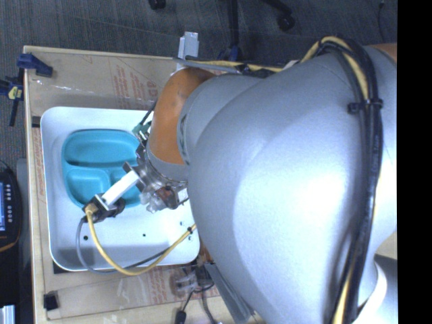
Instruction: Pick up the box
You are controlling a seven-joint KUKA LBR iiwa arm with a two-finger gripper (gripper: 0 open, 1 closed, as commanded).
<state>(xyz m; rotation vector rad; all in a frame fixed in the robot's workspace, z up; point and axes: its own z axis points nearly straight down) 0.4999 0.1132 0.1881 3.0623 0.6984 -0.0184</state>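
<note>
Glossy teal box point(94, 152) — rounded, moulded — sits in white bin point(125, 240).

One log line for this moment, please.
arm: over white bin | gripper: at blue box edge | blue box: resting in bin

My own arm point(283, 181) covers the right side of the white bin point(121, 241) and all the bench beyond it. The teal box point(94, 154) has its right end hidden under that arm.
</note>
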